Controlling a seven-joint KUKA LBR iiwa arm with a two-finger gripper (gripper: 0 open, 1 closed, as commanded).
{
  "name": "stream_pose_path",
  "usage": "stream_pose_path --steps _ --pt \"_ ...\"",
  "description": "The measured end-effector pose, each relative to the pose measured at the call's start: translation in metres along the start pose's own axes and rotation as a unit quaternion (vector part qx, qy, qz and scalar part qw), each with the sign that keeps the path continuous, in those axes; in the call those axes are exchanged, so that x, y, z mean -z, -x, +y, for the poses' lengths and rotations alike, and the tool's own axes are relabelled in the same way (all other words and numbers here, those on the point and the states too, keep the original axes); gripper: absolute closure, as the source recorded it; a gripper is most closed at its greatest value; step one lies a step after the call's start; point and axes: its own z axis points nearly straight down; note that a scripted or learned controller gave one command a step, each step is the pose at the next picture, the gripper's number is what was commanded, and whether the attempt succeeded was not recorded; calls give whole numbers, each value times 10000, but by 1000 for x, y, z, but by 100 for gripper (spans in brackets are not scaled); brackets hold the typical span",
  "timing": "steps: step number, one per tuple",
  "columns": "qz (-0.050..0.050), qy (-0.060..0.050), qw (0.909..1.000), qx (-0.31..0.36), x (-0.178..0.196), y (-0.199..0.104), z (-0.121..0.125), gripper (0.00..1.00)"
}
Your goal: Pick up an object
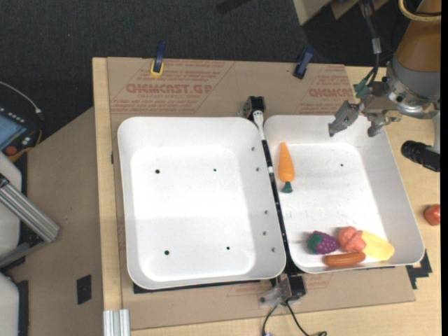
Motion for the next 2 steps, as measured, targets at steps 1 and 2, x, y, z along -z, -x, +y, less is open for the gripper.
stream_pose_path --steps 1,2 --pt "0 85 10000 43 158 -81 -20 0" --pt "12 79 10000 42 294 -201 -43 0"
